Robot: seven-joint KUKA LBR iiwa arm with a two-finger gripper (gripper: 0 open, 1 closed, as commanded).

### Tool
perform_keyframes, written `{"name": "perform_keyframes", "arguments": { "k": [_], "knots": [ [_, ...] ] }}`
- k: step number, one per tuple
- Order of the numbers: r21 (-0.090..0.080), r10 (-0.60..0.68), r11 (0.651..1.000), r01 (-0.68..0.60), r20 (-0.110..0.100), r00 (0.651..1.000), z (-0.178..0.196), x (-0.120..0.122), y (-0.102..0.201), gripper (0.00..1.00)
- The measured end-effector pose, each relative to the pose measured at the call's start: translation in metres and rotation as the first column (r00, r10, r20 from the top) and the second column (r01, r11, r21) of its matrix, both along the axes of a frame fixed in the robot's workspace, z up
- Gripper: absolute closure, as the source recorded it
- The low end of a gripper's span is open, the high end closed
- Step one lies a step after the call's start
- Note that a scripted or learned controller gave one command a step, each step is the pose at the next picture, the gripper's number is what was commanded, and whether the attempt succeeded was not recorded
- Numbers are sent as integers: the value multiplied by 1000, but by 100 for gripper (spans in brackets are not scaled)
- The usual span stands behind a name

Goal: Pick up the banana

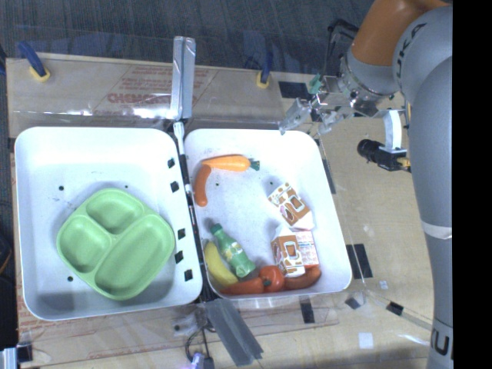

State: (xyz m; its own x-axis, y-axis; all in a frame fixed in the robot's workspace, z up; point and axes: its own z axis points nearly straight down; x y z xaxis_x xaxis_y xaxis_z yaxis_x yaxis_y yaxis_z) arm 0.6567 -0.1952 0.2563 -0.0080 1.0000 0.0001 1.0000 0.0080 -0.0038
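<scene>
The yellow banana (214,266) lies in the near left corner of the right bin (327,206). A green bottle (232,252) rests partly across it and a red pepper (257,284) touches its near end. My gripper (306,120) hangs over the far right rim of that bin, well away from the banana. Its fingers are spread, open, with nothing between them.
In the right bin there are also a carrot (227,163), an orange sausage-shaped piece (201,184) and two small cartons (290,204) (294,253). The left bin (34,156) holds a green divided plate (115,242). A metal clamp (183,75) stands between the bins at the back.
</scene>
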Motion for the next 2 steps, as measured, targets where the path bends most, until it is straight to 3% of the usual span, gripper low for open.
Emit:
{"name": "perform_keyframes", "arguments": {
  "k": [1,2],
  "knots": [
    [0,-306,952,306,3,952,52,1,40,0],
    [-3,-712,702,712,-3,702,-81,-60,73,0]
  ]
}}
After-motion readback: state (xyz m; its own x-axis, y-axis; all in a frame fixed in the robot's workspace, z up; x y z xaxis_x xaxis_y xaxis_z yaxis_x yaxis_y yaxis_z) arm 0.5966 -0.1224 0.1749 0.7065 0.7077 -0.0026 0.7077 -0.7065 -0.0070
